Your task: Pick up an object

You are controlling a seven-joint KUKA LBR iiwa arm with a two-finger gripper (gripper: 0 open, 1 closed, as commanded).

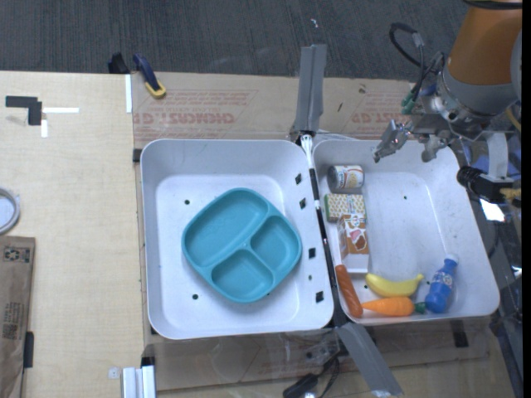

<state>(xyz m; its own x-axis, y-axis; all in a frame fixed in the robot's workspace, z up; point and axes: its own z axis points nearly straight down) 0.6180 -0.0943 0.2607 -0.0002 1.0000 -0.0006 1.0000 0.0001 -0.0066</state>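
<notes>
My gripper (408, 142) hung over the far rim of the right bin (465, 222), up near its back edge, with my grey wrist and the orange band rising behind it to the right. Its two fingers stood apart, and nothing lay between them.

Just below and to the left of my gripper, a small tin can (346, 177) lay on its side against the bin's left wall. Nearer the camera from there, along that same wall, sat a small tan packet (344, 205), then a white carton (355, 243) with a red picture on it, touching the packet. Farther still from my fingers, at the near edge, a hot dog (348, 289) lay beside the wall, with a carrot (387, 307) and a banana (393, 285) close together next to it. A blue bottle (440, 286) rested in the near right corner, well apart from my gripper.

Across the divider, the left bin (162, 247) held a teal divided plate (241, 245).
</notes>
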